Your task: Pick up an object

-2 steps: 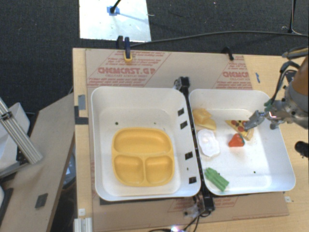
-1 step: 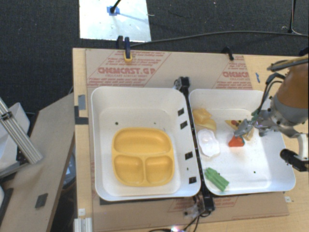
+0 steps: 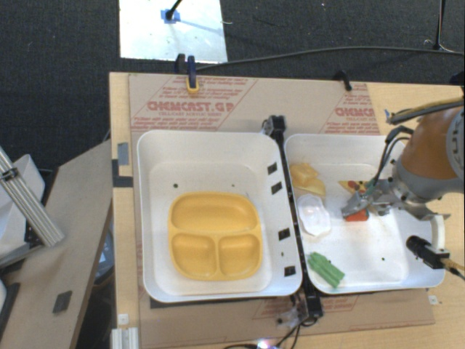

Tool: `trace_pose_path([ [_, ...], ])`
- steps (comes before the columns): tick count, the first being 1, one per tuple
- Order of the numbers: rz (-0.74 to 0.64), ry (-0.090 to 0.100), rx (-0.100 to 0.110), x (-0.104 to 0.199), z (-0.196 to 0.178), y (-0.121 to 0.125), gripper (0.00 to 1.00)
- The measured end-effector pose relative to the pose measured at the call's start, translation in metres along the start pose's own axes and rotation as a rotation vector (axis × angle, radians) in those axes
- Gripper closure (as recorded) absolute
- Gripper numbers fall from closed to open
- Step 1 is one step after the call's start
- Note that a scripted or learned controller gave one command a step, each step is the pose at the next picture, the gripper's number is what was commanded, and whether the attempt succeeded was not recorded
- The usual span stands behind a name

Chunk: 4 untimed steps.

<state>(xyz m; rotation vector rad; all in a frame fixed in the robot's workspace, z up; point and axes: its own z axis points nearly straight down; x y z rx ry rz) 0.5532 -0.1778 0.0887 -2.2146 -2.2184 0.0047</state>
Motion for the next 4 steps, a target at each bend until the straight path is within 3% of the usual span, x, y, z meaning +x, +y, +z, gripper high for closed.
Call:
trace_pose_path([
  [1, -0.001, -0.003, -0.006, -0.001, -0.012, 0.002, 1.0],
  [3, -0.002, -0.005, -0.012, -0.012, -0.127, 0.006, 1.0],
  [4, -0.005, -0.004, -0.011, -0.002, -0.178, 0.005, 1.0],
])
